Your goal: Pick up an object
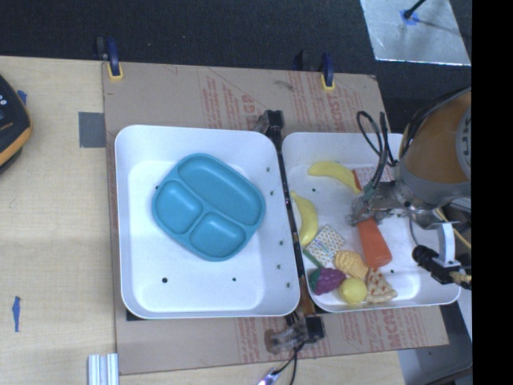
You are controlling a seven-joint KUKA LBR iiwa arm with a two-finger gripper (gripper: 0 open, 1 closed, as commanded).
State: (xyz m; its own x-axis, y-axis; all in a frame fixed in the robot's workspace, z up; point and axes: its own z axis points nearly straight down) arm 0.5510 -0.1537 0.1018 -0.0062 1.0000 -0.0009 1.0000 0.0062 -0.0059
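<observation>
1. Two white bins sat side by side: the left bin [136, 215] held one blue plate [208, 205] with three compartments; the right bin [417, 291] held the toy food.
2. Counted in the right bin: two bananas, one [335, 172] near the back and one [305, 219] along the left wall; one orange carrot [373, 244]; one checked cracker [324, 245]; one bunch of purple grapes [327, 279]; one lemon [353, 291]; a few other small pieces I could not name.
3. The carrot was a smooth, stubby, orange-red piece, lying near the bin's middle.
4. Its long axis ran roughly front to back, slightly slanted.
5. The gripper [370, 207] stood just above the carrot's far end; how wide the jaws stood, or whether they held anything, I could not tell.
</observation>
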